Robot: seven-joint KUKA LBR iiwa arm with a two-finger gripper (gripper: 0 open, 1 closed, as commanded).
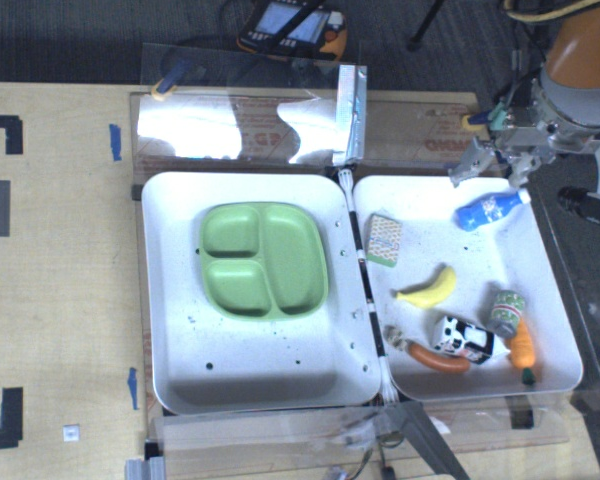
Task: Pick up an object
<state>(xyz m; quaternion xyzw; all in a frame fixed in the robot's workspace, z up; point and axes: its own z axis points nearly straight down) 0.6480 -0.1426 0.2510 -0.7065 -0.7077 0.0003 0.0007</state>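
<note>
The hand hovers over the right bin's far edge; I can't tell its grip state. Just beside it lies one blue bottle. One banana, one sausage, one carrot and one checked pouch lie scattered there. One green sectioned plate sits in the left bin.

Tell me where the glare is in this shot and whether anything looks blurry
Camera view: strong white glare on the clear plastic sheet behind the left white bin; the green divided plate is evenly lit with soft shading; the grey gripper near the blue plastic bottle looks slightly soft; the whole image is mildly grainy.
</note>
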